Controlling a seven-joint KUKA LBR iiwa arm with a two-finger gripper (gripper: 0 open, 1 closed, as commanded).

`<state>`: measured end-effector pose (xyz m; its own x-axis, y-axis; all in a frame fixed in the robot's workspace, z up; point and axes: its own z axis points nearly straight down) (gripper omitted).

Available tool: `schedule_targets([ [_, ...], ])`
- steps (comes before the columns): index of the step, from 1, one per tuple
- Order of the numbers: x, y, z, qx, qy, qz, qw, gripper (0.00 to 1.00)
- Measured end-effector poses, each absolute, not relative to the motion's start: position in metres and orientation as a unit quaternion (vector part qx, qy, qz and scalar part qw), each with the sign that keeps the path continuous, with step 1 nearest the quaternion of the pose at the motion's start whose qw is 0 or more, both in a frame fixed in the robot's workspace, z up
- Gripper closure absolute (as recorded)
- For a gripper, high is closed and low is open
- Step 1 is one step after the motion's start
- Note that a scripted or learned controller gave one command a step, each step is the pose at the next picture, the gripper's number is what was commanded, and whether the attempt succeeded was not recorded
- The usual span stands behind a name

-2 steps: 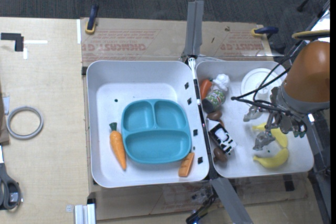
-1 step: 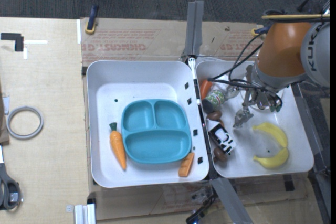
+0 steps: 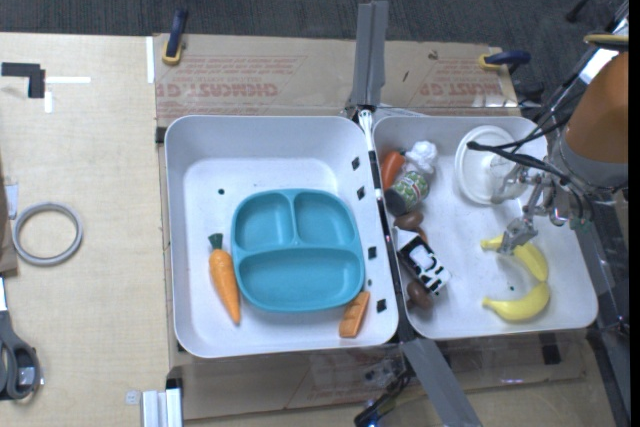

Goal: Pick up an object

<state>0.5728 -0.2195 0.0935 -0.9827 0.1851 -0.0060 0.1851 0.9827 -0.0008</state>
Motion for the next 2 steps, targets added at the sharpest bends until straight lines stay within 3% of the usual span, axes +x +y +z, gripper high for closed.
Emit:
schedule_targets([
  [1, 0.5158, -0.222, 0.0924, 0.09, 0.996, -0.0003, 0.001, 0.0],
  [2, 0.5176, -0.221, 0.1022, 0.088, 0.996, -0.0012, 0.003, 1.0],
])
